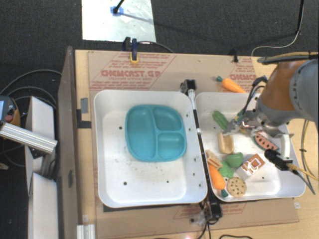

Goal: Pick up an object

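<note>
My gripper is low in the right bin, over its upper middle. It hangs just right of a green toy vegetable and just above a tan block. Nothing shows between the gripper's tips. Lower in the bin lie a green broccoli piece, an orange carrot, a round cookie and a white and orange box. A watermelon slice lies to the right, under the wrist.
The left bin holds a teal divided plate. A second carrot lies on the cardboard outside the right bin's far edge. A black clamp sits at the top of the divider between the bins.
</note>
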You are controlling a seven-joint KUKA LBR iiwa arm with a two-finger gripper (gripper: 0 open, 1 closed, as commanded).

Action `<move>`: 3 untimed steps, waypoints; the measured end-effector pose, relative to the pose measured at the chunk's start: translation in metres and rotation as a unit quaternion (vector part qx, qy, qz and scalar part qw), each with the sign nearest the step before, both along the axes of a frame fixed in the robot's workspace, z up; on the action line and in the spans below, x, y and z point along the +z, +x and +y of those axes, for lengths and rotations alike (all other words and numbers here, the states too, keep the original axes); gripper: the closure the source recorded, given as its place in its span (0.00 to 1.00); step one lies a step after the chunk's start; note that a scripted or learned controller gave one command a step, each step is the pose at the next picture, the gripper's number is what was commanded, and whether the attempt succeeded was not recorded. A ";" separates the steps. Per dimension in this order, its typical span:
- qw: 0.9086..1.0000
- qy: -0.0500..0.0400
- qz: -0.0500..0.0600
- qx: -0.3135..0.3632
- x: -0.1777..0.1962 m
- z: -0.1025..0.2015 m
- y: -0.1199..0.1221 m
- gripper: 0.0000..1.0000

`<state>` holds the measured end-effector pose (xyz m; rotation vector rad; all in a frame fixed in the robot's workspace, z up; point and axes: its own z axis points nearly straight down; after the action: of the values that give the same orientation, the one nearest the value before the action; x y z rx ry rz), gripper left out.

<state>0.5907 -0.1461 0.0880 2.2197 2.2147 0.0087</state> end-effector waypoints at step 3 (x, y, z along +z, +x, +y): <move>1.000 -0.001 -0.003 0.002 0.001 0.051 -0.047 0.00</move>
<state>0.5438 -0.0956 0.0893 2.2098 2.2157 0.0133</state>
